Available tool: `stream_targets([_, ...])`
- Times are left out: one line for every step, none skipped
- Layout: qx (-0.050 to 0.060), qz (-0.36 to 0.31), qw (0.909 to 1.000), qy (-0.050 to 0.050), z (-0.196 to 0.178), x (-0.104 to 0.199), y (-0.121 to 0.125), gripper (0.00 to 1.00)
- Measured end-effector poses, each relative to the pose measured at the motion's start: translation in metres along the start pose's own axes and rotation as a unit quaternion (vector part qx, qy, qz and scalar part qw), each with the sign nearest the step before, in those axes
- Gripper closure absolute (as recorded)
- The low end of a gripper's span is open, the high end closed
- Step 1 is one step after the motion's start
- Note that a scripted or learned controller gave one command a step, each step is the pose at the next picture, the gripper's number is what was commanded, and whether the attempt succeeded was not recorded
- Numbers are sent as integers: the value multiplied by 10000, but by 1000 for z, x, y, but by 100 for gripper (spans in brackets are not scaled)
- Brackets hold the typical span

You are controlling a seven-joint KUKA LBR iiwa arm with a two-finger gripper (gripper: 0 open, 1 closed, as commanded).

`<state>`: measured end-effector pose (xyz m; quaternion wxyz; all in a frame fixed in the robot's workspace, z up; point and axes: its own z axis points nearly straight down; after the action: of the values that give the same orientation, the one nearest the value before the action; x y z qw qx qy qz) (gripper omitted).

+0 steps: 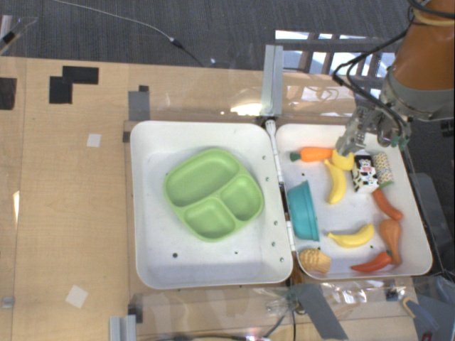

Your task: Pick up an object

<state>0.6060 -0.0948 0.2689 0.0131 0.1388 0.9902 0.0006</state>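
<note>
The banana (337, 178) lies in the right bin (419, 261), its upper end directly under the pincer (350, 145); the carrot (313, 155) sits just left of it, and the cow toy (365, 174) just below and right. Whether the pincer is spread or pressed together cannot be told. Nothing is lifted, so the pick seems barely begun: grasp and raise remain. Farther off lie the teal bowl (304, 210), a second banana (352, 237), and, in the left bin (153, 261), a green plate (213, 192).
</note>
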Motion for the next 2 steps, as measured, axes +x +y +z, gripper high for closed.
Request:
stream_targets([26, 174, 9997, 146, 118, 25, -9, 100])
stream_targets([-7, 209, 9998, 24, 8, 22, 52, 100])
